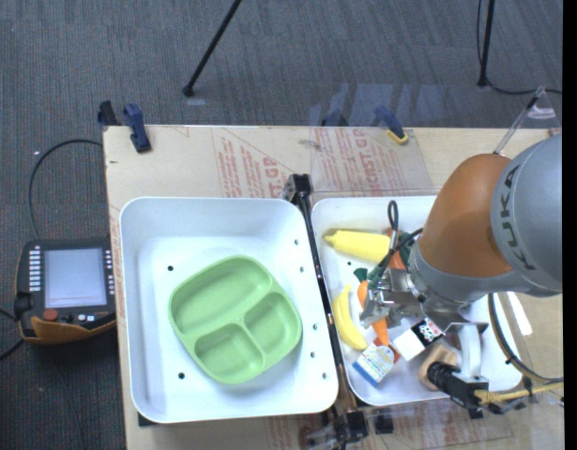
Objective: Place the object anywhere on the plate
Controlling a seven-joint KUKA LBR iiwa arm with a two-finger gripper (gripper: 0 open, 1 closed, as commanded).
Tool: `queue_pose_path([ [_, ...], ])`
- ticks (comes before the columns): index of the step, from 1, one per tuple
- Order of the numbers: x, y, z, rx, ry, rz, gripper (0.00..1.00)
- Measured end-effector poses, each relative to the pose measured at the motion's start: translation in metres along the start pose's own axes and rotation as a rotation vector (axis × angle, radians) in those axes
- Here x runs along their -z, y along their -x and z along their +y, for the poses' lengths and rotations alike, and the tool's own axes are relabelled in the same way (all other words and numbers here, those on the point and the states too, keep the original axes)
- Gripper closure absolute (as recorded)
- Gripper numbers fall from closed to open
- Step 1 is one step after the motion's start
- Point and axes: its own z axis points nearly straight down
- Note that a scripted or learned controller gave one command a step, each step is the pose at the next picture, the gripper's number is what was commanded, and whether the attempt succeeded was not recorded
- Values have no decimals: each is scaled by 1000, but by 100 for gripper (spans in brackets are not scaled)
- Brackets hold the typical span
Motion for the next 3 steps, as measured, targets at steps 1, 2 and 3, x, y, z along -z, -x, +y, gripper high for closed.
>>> queue_pose_path([
  [1, 46, -89, 23, -12, 3, 2, 100],
  [2, 71, -168, 27, -58, 1, -1, 100],
  [3, 71, -166, 27, -58, -1, -4, 0],
])
